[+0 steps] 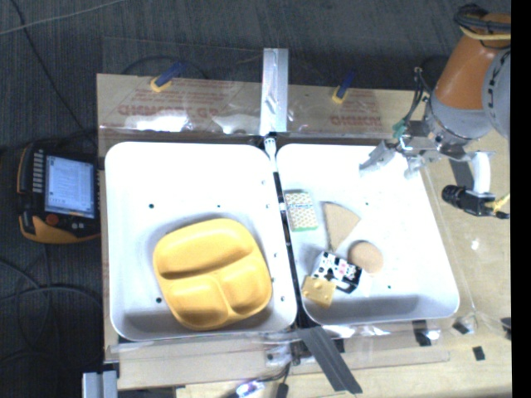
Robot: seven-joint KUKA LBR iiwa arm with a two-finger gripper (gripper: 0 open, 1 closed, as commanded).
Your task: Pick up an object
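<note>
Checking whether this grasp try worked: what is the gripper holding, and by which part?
Nothing: the gripper hangs above the right bin's upper right corner, nothing between its fingers.

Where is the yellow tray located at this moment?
In the camera view, the yellow tray lies in the left bin, toward its near edge, close to the divider between the two bins.

The left shallow white bin holds a yellow compartmented plastic tray. In the right white bin, a green-patterned sponge pad lies beside the divider, a tan wedge right of it, a round tan ball nearer, then a black-and-white patterned box touching a small yellow block.
</note>
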